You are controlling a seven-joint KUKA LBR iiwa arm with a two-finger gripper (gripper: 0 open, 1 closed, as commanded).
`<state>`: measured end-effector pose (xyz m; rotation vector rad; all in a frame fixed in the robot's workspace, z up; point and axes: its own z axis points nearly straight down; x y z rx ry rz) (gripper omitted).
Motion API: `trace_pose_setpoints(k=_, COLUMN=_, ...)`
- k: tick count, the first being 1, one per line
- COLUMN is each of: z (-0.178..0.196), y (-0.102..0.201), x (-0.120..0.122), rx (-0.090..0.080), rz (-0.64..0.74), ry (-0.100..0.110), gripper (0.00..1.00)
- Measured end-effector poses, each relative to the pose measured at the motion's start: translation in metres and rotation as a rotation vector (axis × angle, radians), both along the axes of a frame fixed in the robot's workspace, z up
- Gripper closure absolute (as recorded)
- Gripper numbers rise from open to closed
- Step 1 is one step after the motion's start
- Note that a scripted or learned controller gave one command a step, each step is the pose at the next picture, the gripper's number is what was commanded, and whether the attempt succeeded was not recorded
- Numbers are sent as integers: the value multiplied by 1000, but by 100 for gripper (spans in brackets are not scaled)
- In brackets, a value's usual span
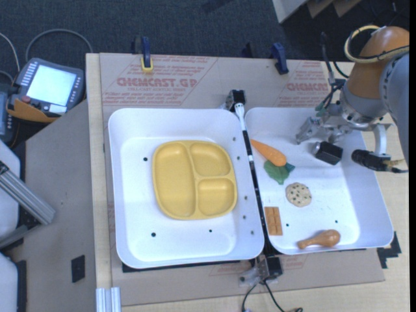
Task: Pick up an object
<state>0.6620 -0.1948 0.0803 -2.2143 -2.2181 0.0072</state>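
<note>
Faintly, red letters on the brown board (195, 77) read "CHEMCAST GP". The claw (323, 138) hangs over the right bin (370, 207); I cannot tell how it stands. Below lie a carrot (270, 152), cookie (298, 194) and drumstick (320, 240).

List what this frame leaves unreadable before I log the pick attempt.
- End effector: camera view, finger state unclear; wrist hardware and cables clutter it.
- Arm: cut off by the right edge.
- Tan strip by the right bin's left wall: too small to identify.

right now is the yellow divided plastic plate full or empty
Empty: all three compartments of the yellow divided plastic plate show bare yellow.
</note>
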Motion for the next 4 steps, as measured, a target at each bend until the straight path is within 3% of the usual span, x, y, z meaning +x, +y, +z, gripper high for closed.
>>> trace_pose_setpoints(k=1, z=11, y=0, x=1, rx=-2, rz=2, ry=-3, gripper=100)
trace_pose_setpoints(k=2, z=73, y=-2, x=-2, rx=-5, rz=-2, ry=-14, gripper=100)
trace_pose_setpoints(k=4, z=166, y=4, x=-7, rx=-5, rz=-1, ry=-13, gripper=100)
